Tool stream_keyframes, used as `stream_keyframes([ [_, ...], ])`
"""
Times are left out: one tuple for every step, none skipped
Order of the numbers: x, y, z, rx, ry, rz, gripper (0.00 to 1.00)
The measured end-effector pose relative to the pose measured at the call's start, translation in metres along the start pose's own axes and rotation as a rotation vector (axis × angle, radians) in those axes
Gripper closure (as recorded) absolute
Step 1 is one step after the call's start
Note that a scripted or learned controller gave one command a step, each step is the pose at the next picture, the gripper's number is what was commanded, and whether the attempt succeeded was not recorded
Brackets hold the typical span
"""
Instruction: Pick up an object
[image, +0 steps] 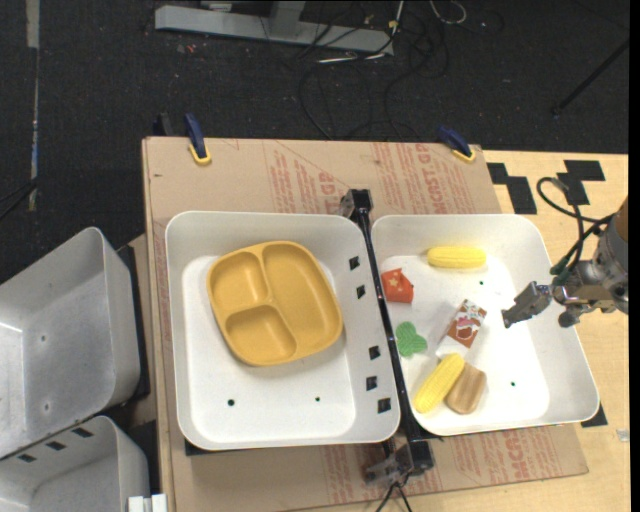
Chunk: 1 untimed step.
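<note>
Nearest the camera, in the right bin (560, 405), a yellow corn cob (438, 383) touches a tan bread piece (466, 391); both look light, rigid and smooth, best pinched across the middle. Farther back lie a red packet (466, 324) and another corn (457, 258). At the right rim, the gripper (545, 303) hangs spread, holding nothing.

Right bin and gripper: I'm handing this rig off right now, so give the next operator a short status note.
Gripper: at the right bin's right edge, jaws apart, nothing between them.
Right bin holds: corn cob at the far side, red block, red-and-white packet, green piece, and a second corn cob touching a tan piece at the near side.
Left bin: yellow divided plate.
Done: nothing picked yet.
Left: choose an object, close on it, lift. The packet lies nearest the gripper and looks like the easiest target.
</note>
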<state>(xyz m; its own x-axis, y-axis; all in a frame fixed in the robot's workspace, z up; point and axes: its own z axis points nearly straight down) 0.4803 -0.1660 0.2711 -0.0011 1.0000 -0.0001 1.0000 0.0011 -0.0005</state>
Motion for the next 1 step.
stream_keyframes([
  [0.0089,0.0033,0.0594,0.006,0.002,0.002,0.00],
])
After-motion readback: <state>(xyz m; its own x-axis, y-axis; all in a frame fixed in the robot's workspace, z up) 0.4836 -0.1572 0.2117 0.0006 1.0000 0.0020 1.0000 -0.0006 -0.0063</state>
